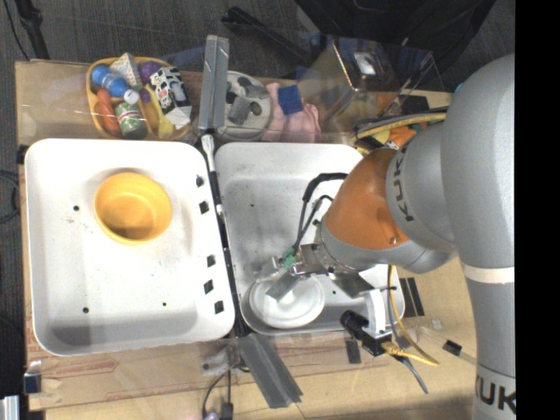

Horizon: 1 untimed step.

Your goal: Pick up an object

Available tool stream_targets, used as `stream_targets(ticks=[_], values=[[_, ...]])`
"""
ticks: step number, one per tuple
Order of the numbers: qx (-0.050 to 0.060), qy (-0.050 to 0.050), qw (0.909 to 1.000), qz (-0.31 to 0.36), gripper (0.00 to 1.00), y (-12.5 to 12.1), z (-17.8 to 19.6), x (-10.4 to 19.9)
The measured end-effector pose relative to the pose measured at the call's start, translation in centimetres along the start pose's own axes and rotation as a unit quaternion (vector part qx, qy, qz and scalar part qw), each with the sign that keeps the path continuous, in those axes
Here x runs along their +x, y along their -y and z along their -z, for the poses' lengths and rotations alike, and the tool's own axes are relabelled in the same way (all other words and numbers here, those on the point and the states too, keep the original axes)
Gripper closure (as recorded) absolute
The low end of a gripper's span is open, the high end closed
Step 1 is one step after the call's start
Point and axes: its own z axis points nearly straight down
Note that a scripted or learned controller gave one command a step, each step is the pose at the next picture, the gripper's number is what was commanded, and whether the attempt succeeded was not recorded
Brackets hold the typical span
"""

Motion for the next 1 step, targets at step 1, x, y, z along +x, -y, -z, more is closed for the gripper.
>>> stream_targets(ticks=[1], values=[[-0.009,0.002,1.0,0.001,1.0,-0.66,1.44,-0.13]])
